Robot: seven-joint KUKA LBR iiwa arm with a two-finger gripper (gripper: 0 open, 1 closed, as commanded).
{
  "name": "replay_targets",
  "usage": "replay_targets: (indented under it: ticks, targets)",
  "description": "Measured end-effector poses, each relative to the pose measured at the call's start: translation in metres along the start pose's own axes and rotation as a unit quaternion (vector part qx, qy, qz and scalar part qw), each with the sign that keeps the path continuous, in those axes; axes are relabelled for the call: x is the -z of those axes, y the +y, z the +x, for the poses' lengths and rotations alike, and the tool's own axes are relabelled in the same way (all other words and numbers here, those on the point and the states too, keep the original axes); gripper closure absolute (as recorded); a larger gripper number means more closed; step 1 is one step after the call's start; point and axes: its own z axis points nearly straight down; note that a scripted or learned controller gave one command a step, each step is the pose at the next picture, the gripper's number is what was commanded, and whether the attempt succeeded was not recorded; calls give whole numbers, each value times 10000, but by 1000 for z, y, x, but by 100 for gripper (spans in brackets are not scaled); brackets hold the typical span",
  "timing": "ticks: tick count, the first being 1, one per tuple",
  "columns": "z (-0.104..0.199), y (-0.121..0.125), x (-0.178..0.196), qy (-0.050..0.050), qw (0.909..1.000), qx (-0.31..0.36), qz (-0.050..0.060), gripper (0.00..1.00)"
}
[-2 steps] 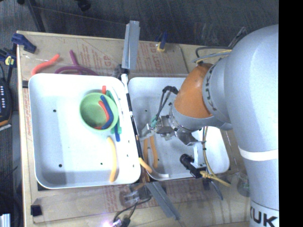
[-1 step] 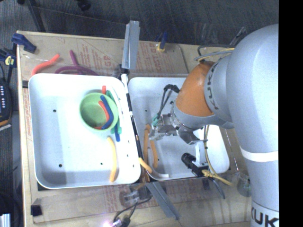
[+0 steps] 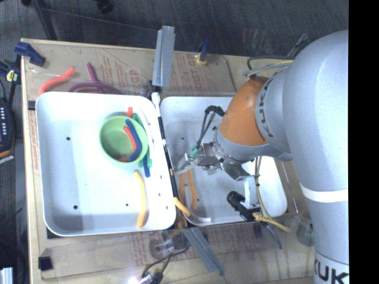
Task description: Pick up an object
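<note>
My gripper [image 3: 190,158] hangs low over the left part of the right bin [image 3: 177,114], under the grey arm with its orange band. Just below it an orange stick [image 3: 191,188] lies along the bin's left wall. A second orange-yellow piece [image 3: 182,206] rests at the bin's front left corner. In the left bin [image 3: 65,158] stands a green bowl [image 3: 118,139] with a red piece [image 3: 131,132] and a blue piece [image 3: 137,136] in it. A yellow stick [image 3: 142,200] lies in front of the bowl.
A green stick [image 3: 145,136] and a small blue piece [image 3: 146,169] lie by the bowl's right side. On the bench behind the left bin lie an orange stick [image 3: 56,80] and a purple loop [image 3: 95,87]. The arm covers most of the right bin.
</note>
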Motion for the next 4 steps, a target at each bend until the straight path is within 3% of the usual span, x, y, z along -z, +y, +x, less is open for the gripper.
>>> replay_targets:
  ticks: [1,2,3,4]
  targets:
    - [-5,-9,-27,-19,9997,244,-71,0]
    - [-1,-9,-18,26,9995,297,-35,100]
    - [-5,-9,-17,-1,9996,281,-42,0]
    - [-3,-9,-8,17,9995,300,-30,100]
